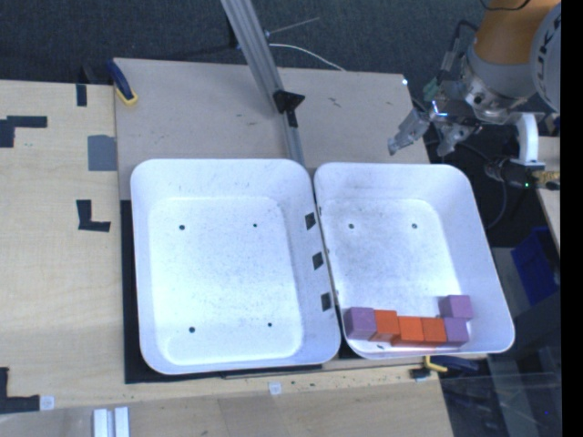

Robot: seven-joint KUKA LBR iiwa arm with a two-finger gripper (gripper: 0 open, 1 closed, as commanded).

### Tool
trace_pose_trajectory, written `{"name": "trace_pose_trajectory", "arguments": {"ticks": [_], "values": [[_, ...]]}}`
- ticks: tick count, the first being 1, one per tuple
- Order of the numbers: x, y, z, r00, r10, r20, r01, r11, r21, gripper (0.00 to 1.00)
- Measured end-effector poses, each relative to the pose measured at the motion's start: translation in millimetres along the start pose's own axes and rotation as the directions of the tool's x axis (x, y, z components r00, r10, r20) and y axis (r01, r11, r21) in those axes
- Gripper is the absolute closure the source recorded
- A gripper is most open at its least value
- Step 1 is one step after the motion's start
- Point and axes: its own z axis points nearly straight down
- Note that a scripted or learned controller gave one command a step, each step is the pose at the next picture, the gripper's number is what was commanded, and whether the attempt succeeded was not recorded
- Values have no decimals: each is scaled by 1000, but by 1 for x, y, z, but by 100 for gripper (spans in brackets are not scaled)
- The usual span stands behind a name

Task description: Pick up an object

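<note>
Along the near wall of the right bin [474,208] lies a row of small blocks. A purple block [361,320] is at the left end, orange blocks [410,328] fill the middle, and two purple blocks [456,318] are stacked at the right end. My gripper [428,138] hangs above the bench just beyond the right bin's far edge, well away from the blocks. It is open, with nothing between its fingers.
The left bin [146,244] adjoins the right one, with dark clips along the seam between them. A slanted metal pole [260,57] rises behind the bins. A blue and yellow clamp [121,82] sits at the bench's far left corner.
</note>
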Motion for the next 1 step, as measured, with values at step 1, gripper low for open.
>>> {"name": "trace_pose_trajectory", "arguments": {"ticks": [1], "values": [[1, 0, -10, 1000, -2, 0, 2, 1000, 0, 100]]}}
